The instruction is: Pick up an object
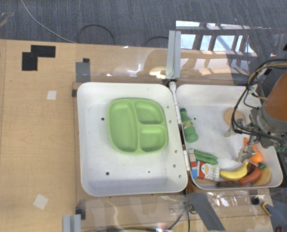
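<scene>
While the arm (279,100) reaches in from the right, its hand (249,151) hangs low over the near right corner of the right bin (208,110), just above an orange object (256,157), and I cannot tell if the hand is released or clenched. Beside it lie a banana (234,172), a brown sausage-like piece (252,176), a small carton (204,170) and a green bottle (188,125) near the left wall. On the worktop (32,144), the left bin (92,173) carries a green divided plate (137,125).
</scene>
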Motion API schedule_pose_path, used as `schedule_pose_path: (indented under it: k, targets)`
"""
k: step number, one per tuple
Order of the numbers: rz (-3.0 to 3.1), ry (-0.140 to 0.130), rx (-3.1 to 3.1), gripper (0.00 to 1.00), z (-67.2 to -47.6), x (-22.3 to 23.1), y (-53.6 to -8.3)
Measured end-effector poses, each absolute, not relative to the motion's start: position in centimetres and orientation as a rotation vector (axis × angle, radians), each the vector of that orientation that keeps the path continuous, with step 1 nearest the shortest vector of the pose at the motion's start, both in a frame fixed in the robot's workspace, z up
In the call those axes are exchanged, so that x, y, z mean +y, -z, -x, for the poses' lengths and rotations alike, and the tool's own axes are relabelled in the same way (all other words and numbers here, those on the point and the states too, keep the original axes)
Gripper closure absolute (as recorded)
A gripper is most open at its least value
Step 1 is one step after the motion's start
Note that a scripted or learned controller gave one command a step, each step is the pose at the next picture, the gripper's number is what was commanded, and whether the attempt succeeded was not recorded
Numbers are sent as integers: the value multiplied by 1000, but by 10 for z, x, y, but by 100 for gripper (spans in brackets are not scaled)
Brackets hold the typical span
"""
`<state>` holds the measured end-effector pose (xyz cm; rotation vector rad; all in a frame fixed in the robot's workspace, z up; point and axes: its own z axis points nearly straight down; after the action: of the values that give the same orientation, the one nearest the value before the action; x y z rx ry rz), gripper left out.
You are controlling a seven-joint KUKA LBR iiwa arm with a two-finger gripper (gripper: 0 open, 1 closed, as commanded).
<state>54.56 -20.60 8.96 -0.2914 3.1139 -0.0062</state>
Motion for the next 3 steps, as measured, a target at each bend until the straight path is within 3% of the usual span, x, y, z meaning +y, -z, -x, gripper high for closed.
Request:
schedule_pose_path:
  k: [1,3]
  targets:
    - [448,-1,3098,0,-644,-157,-88]
    - [435,8,3099,0,-546,-207,-90]
